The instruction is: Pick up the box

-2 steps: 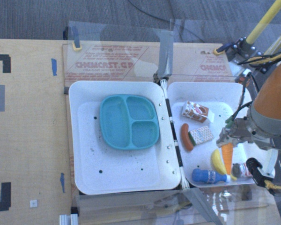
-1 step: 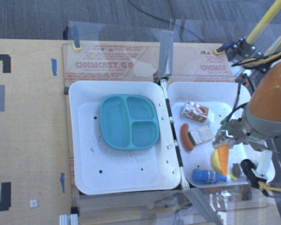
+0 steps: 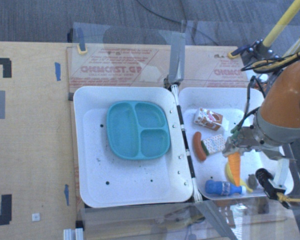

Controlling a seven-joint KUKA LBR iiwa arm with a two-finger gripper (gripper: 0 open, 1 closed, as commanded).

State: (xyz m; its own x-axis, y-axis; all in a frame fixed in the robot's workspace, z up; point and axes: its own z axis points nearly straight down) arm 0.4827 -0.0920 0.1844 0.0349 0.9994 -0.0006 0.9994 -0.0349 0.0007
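Observation:
The box [image 3: 208,118] is small, white with red-brown print, and lies flat in the upper left part of the right bin [image 3: 190,96]. My gripper [image 3: 234,145] hangs over the middle of that bin, below and to the right of the box and apart from it. It sits just above a checkered packet [image 3: 213,144] and the top of an orange carrot [image 3: 233,162]. The grey arm with its orange band [image 3: 286,101] comes in from the right and hides the bin's right side.
A red sausage [image 3: 199,146], a yellow banana [image 3: 230,175] and a blue bottle [image 3: 221,187] lie in the right bin's lower half. The left bin [image 3: 87,149] holds a teal divided plate [image 3: 138,129]. Cables and a yellow pole [image 3: 285,16] hang at the upper right.

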